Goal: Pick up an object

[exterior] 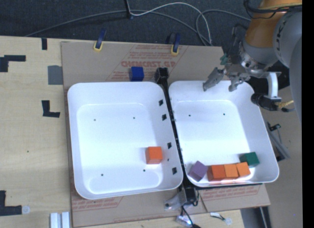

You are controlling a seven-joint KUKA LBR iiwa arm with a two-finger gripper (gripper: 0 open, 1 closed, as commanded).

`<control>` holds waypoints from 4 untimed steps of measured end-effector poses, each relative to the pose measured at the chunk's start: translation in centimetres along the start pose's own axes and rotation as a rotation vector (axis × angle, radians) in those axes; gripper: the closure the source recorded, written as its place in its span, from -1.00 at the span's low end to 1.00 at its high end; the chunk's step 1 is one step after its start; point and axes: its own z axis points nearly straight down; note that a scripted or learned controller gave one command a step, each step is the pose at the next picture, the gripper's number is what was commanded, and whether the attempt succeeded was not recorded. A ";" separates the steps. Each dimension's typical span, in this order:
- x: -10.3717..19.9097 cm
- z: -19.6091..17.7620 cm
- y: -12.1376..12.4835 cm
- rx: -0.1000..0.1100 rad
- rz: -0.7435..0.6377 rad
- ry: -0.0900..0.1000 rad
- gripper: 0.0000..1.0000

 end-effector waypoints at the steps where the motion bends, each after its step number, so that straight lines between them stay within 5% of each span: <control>1: 0.0 -0.5 0.2 -0.009 -0.001 -0.001 -1.00; 4: -0.2 12.5 -0.3 -0.007 -0.001 -0.001 -1.00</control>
